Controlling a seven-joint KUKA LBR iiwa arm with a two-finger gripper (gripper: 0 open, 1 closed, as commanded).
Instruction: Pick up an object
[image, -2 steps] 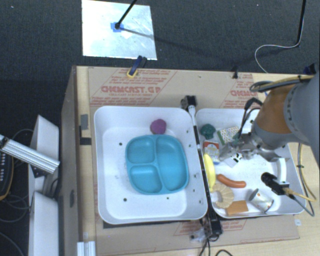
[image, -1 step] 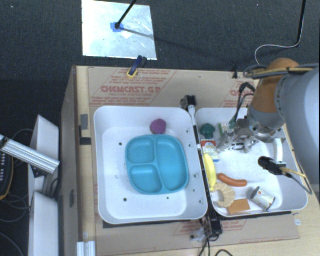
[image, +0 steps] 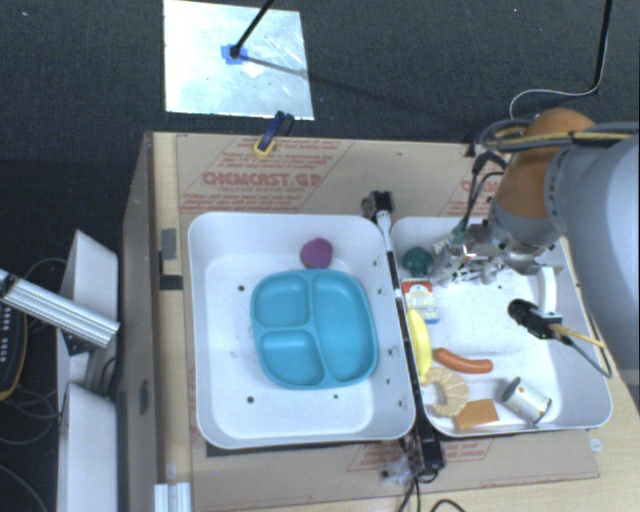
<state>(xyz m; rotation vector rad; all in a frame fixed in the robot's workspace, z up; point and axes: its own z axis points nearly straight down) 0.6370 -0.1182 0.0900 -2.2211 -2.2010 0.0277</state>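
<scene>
My gripper (image: 458, 268) hangs low over the far left part of the right bin (image: 590, 400). Just to its left lies a dark green round object (image: 418, 260), close to it; whether they touch I cannot tell. Nearer along the bin's left wall are a small red and white carton (image: 420, 298) and a banana (image: 418, 346). An orange sausage (image: 463, 361), a pale waffle-like ring (image: 448, 392), a tan cracker (image: 478, 413) and a silver can (image: 525, 399) lie toward the near edge.
The left bin (image: 215, 300) holds a blue divided plate (image: 312, 329) and a small purple ball (image: 317, 253) at its far side. A divider rail (image: 397, 300) runs between the bins. The arm's grey body (image: 590, 200) covers the right bin's far right corner.
</scene>
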